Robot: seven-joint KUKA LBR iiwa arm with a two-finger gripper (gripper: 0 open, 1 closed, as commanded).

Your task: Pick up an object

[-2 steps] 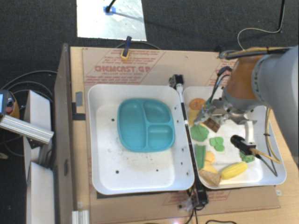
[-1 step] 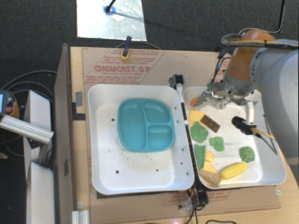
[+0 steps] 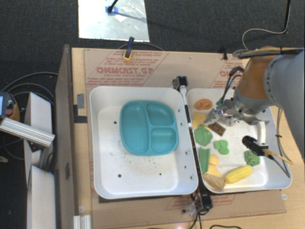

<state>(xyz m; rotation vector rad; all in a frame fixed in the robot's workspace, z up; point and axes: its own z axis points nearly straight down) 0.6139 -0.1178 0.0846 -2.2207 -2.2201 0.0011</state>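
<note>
Locate the gripper (image 3: 222,115) over the upper middle of the right bin (image 3: 237,136), at the end of the arm (image 3: 282,80) that reaches in from the right. You cannot tell from this view whether the gripper is open or closed, and nothing is visibly held in it. The nearest item is the brown block (image 3: 218,129), which lies flat on the bin floor just below the gripper and slightly toward the left bin (image 3: 109,175). Note the crowding on that side. A green leaf piece (image 3: 203,135) lies just beside the block, between it and the wall where the two bins meet. A yellow piece (image 3: 197,120) sits above the leaf, against that same wall. An orange disc (image 3: 203,104) lies in the upper left corner of the right bin, near the gripper but apart from it. Below the block, find a small green piece (image 3: 221,147), then a long green piece (image 3: 204,159) along the shared wall with pale yellow pieces (image 3: 214,162) beside it. A tan wedge (image 3: 214,182) and a corn cob (image 3: 238,174) lie along the near edge. A broccoli piece (image 3: 252,159) sits toward the right side, well apart from the block. The left bin holds a teal divided plate (image 3: 147,128) lying flat near its middle, clear of the arm.
</note>
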